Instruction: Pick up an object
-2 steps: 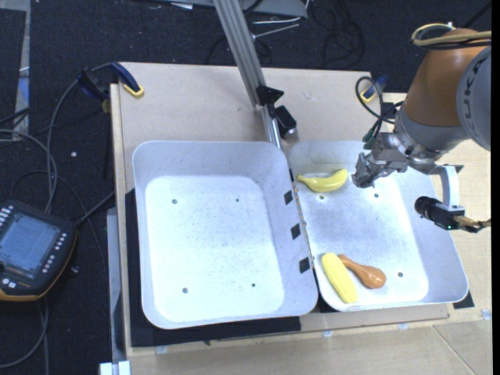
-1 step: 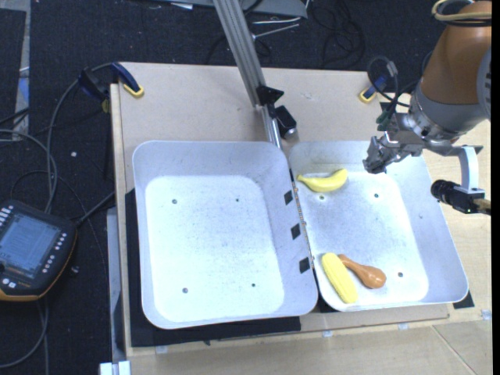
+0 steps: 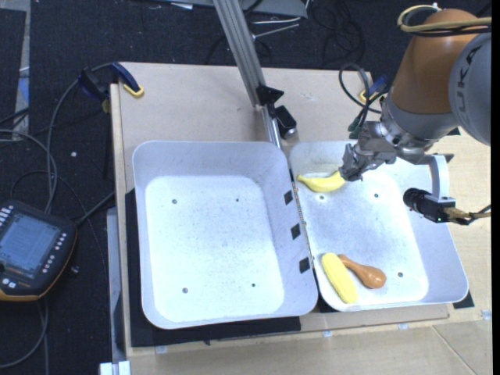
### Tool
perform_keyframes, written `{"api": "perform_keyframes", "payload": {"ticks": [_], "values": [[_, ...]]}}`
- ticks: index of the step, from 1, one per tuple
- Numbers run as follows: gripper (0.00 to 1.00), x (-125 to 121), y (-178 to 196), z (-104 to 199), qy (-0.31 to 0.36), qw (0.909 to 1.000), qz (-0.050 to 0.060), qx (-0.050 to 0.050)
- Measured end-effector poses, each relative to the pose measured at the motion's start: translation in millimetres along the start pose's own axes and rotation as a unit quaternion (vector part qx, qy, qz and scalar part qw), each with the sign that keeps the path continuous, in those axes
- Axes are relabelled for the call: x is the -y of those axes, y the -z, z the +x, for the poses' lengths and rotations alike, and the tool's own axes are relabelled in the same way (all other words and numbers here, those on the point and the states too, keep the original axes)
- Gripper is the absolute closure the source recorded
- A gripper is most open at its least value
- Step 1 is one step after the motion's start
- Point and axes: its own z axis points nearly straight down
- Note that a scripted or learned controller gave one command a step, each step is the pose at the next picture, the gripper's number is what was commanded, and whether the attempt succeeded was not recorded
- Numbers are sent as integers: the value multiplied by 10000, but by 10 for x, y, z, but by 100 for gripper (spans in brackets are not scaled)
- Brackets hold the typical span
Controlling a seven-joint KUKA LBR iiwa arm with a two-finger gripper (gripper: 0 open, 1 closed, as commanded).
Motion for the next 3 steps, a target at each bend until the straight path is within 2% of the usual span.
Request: {"api": "perform_keyframes", "payload": {"ticks": [2, 3], "values": [[100, 49, 98, 928, 4, 10000, -3, 0], [100, 48, -58, 1401, 1, 10000, 4, 1]]}}
